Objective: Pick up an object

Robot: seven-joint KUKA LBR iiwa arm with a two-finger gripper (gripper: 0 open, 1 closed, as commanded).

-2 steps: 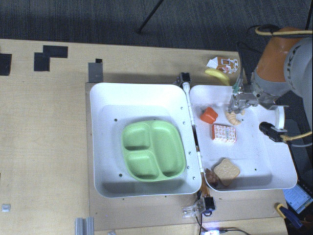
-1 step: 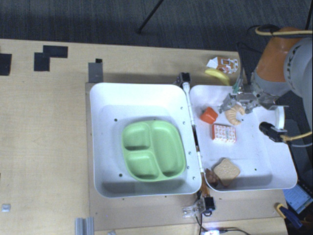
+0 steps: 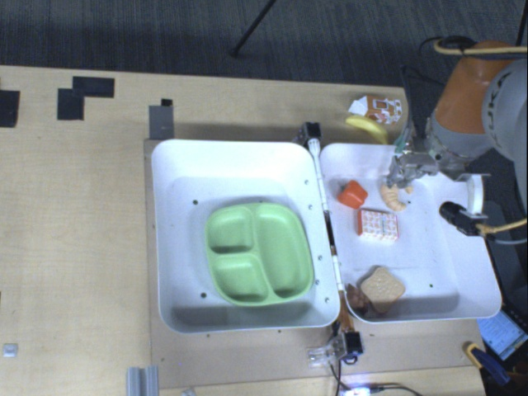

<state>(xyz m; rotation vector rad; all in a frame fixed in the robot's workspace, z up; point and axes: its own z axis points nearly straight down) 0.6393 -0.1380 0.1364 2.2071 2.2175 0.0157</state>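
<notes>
The tool (image 3: 402, 174) stood over a small tan pastry-like piece (image 3: 394, 196) at the right white bin's (image 3: 429, 299) twelve o'clock; grip state indeterminable, nothing lifted.

The arm (image 3: 487, 110) reaches in from the right edge, its grey body bent down toward the bench, with the orange band (image 3: 462, 93) showing just above the wrist. The wrist tilts downward and to the left. At its end the gripper (image 3: 403, 176) hangs low, pointing down; how its fingers stand cannot be made out from this slanted view
</notes>
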